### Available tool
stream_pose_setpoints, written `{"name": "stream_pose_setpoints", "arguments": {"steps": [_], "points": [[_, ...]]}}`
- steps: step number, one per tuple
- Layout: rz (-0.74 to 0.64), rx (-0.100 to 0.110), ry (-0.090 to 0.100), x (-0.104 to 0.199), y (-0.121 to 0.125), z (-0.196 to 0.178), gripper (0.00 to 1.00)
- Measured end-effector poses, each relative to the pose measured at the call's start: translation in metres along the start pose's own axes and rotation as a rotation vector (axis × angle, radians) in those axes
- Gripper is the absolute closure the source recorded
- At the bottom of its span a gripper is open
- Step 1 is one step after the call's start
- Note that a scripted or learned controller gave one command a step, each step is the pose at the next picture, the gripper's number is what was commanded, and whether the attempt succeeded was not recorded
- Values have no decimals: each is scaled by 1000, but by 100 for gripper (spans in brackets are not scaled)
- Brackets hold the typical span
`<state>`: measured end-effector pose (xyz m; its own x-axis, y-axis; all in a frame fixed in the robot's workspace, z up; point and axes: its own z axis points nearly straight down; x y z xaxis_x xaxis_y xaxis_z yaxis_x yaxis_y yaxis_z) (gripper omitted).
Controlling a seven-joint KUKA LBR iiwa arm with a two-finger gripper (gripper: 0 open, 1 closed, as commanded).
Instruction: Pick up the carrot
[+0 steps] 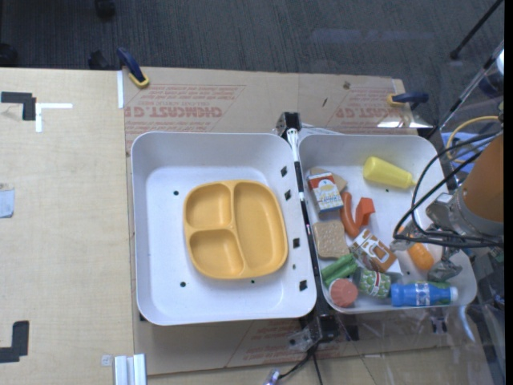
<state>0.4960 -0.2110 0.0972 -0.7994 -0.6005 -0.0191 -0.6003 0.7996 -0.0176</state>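
Note:
The carrot [349, 218], a slim orange-red piece, lies in the middle of the right bin [417, 146], between the milk carton [325, 192] and a snack packet [373, 252]. My gripper [441, 255] hangs low over the bin's right side, below the orange-banded wrist [485, 184]. It is roughly a hand's width to the right of the carrot, close beside a small round orange fruit [421, 257]. Cables and the wrist body hide much of the gripper.
The right bin also holds a yellow bottle [389, 172], a toast slice [329, 239], a green vegetable [338, 266], a red round item [345, 293], a green packet [373, 283] and a blue bottle [422, 295]. A yellow divided plate [235, 228] sits in the left bin [152, 215].

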Motion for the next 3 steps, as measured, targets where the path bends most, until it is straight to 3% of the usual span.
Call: {"name": "stream_pose_setpoints", "arguments": {"steps": [1,2,3], "points": [[-5,0,0,-3,-1,-9,100],[-8,5,-13,-9,0,-12,0],[-10,7,-14,-11,-2,-21,100]]}}
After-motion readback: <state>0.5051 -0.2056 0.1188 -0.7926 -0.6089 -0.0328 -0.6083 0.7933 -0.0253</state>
